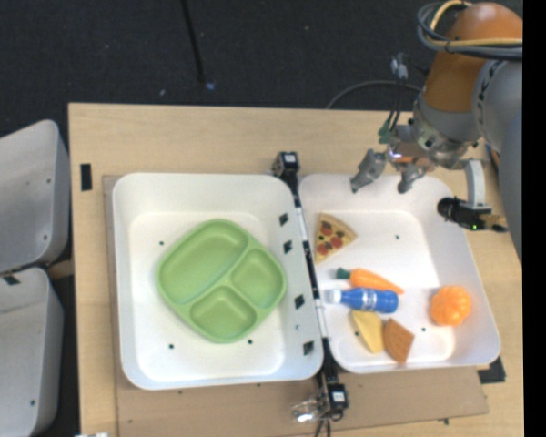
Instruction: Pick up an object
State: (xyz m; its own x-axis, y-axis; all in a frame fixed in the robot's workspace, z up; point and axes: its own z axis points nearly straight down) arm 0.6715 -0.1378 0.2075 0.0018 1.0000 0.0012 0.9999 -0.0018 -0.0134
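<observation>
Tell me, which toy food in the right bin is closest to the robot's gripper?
The triangular pizza slice toy. It lies nearest the gripper, at the bin's upper left, while the orange carrot and round orange fruit lie lower down.

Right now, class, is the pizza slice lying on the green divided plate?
No: the pizza slice lies in the right bin, while the green divided plate sits in the left bin.

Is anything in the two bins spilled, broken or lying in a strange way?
Nothing stands out. The green divided plate lies flat in the left bin. The toy foods lie apart or loosely clustered on the right bin floor, none spilled over its rim.
</observation>
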